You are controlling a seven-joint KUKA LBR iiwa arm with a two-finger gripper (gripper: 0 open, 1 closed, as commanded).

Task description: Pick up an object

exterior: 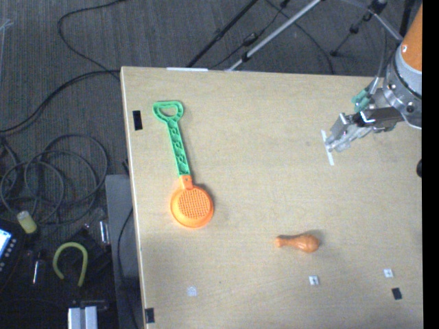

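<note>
Orange drumstick toy (299, 242) lies well below pincer (334, 142).

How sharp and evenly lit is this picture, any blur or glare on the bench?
Camera view: soft light, no glare on the tan bench, slightly brighter at lower left; the strainer and orange pear-shaped object look fairly crisp with faint shadows; the gripper is slightly blurred; overall grainy.
</note>
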